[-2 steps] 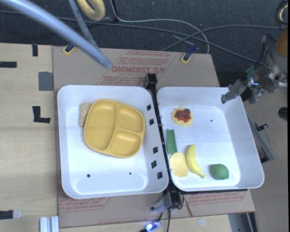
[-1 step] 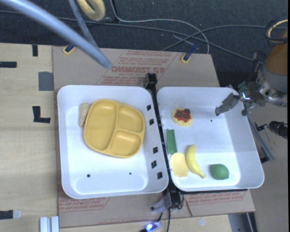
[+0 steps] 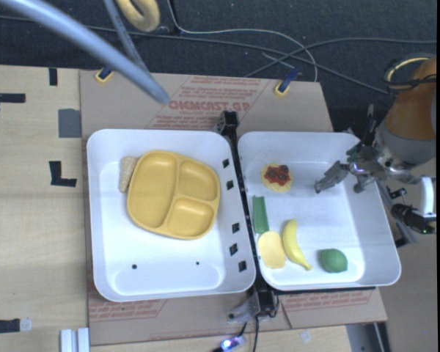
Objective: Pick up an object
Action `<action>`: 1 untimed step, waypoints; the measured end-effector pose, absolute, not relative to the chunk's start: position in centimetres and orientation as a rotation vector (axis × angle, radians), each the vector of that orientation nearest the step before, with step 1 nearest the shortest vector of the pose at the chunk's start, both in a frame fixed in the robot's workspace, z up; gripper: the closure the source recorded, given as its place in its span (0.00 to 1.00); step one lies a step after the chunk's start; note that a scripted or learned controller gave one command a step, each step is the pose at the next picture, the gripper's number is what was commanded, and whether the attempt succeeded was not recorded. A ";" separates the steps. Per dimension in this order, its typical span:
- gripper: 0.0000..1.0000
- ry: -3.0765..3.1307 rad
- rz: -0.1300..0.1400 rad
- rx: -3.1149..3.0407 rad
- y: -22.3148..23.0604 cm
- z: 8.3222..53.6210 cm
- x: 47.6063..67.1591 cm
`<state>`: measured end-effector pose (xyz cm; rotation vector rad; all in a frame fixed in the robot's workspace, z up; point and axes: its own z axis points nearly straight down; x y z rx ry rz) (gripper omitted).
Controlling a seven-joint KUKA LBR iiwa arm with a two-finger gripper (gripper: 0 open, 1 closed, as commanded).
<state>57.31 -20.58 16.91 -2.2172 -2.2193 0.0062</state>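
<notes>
My gripper (image 3: 339, 185) hovers over the upper right part of the right bin (image 3: 367, 229), open, with nothing between its fingers. The grey and orange arm (image 3: 409, 127) comes in from the right. Several objects lie in this bin. A small yellow tart with red topping (image 3: 277, 177) sits left of the gripper. Along the left wall lies a green stick (image 3: 259, 214). Toward the front are a pale yellow piece (image 3: 271, 249), a banana (image 3: 295, 244) and a green lime (image 3: 333, 260).
The left bin (image 3: 161, 273) holds a yellow divided plate (image 3: 173, 194) with a tan piece (image 3: 127, 173) tucked at its left edge. A black divider (image 3: 238, 211) with clips runs between the bins. Cables trail across the dark floor behind the bench.
</notes>
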 end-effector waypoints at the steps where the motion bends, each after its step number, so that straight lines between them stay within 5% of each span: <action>1: 0.00 -2.220 0.006 -2.217 -20.6 12.5 56.8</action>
